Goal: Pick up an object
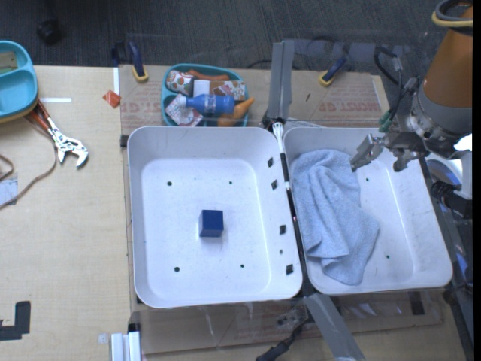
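Spread and empty, the two-finger metal claw [381, 155] hung over the right shallow white plastic bin [421, 224], just beside the crumpled soft grey-blue cloth [334, 213], with bare floor to its right. A small hard blue cube [212, 222] sat alone mid-floor in the left white bin [150, 201], well clear of every wall.

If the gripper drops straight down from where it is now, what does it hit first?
Probably the grey towel: the gripper hangs over the right bin at the towel's upper right edge. Depth is unclear, so it might land on bare bin floor just beside it.
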